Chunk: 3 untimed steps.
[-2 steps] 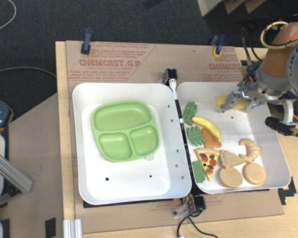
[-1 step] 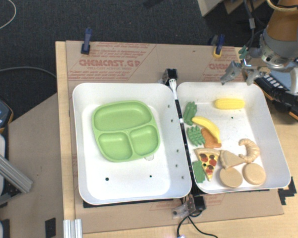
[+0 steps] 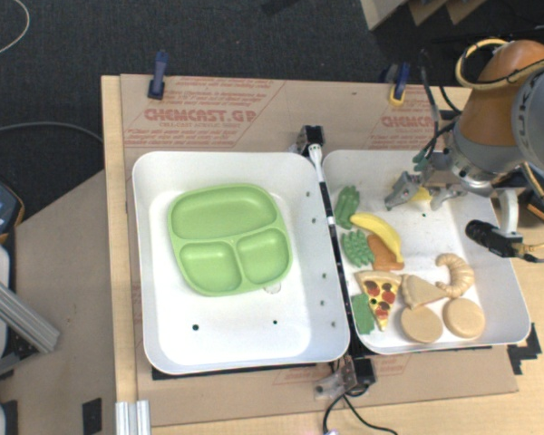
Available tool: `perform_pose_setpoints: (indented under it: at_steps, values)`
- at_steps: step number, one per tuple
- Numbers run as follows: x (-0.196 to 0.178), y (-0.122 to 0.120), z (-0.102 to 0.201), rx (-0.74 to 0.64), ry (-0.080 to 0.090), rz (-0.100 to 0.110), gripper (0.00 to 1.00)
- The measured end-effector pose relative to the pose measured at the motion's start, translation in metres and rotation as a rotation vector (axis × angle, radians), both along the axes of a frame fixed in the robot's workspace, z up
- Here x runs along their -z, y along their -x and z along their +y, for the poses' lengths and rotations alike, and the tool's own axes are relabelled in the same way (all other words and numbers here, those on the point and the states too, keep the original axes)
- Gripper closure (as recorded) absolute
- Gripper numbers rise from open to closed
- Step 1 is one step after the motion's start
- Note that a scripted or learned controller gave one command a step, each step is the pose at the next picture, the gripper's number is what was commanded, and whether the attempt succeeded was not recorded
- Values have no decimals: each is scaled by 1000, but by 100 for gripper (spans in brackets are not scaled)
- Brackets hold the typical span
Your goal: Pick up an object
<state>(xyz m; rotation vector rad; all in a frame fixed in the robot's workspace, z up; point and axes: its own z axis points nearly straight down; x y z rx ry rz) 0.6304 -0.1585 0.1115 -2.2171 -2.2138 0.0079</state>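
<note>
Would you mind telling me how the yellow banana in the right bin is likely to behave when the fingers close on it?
The banana looks like smooth moulded plastic, so probably rigid, light and somewhat slippery. Its curved, tapering shape may let it pivot or squirt sideways. It lies against the orange piece, which would likely get nudged too.

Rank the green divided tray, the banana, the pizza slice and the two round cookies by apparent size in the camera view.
1. green divided tray, by far
2. banana
3. two round cookies, alike, and pizza slice; too close to rank.
</note>
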Motion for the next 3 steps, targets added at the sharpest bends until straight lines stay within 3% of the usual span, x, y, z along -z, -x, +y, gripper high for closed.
perform_pose_setpoints:
  at_steps: [1,2,3]
  values:
    - [-5,-38,-40,0,6,-15,0]
    - [-27,33,15,-2,-1,-4,0]
    - [24,-18,-9,-2,1,-2,0]
